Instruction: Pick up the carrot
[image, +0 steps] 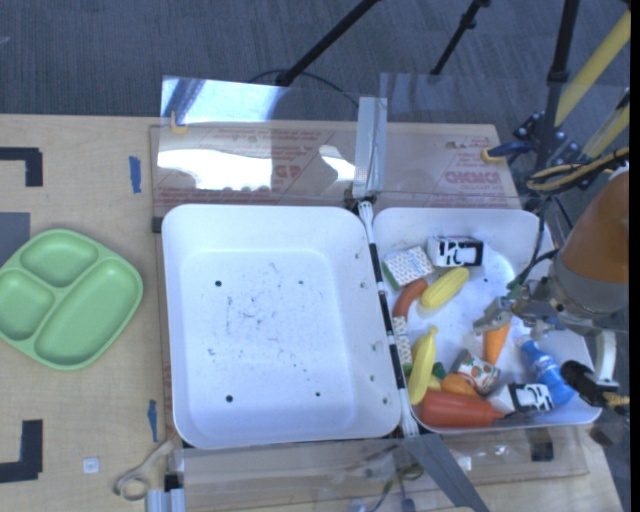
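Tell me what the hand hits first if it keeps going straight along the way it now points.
Most likely the small orange carrot: the hand reaches in from the right, tips pointing down-left right at it. Depth is unclear from this slanted view, so contact can't be judged.

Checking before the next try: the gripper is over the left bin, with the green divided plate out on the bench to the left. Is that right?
Not quite. In the camera view the gripper is over the right bin, among the toys and right by a small orange carrot. The rest holds: the green divided plate lies on the bench to the left of both bins.
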